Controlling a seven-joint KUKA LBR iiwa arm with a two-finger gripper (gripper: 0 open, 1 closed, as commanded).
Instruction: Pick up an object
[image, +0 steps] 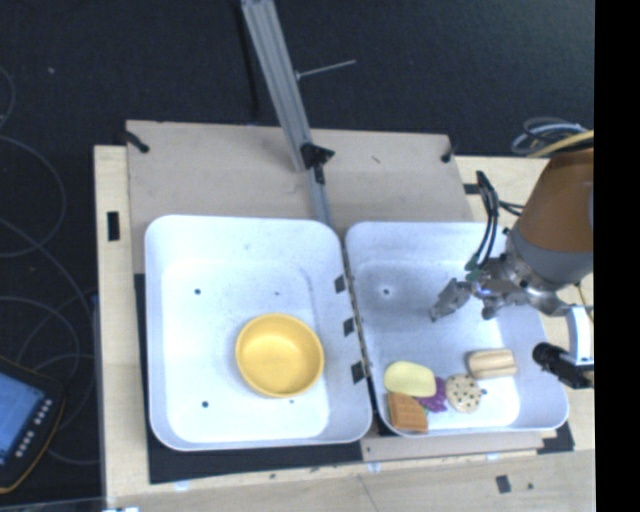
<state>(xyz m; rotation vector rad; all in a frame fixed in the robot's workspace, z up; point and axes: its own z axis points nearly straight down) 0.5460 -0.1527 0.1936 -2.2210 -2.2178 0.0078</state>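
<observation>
Right white bin (400, 255), tan wooden block (490, 363) near front.

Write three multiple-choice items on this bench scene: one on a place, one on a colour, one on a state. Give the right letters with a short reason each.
1. Where does the yellow bowl sit?
A. in the left bin
B. in the right bin
C. on the bench outside both bins

2. What colour is the band above the arm's wrist?
A. blue
B. green
C. orange

3. How does the hand stand to the small items?
A. it hovers over bare bin floor, apart from them
B. it holds the cookie
C. it presses on the bowl

Answers: 1 A, the bowl rests low in the left bin. 2 C, the band is orange. 3 A, the items lie along the right bin's near edge, below the hand.
</observation>
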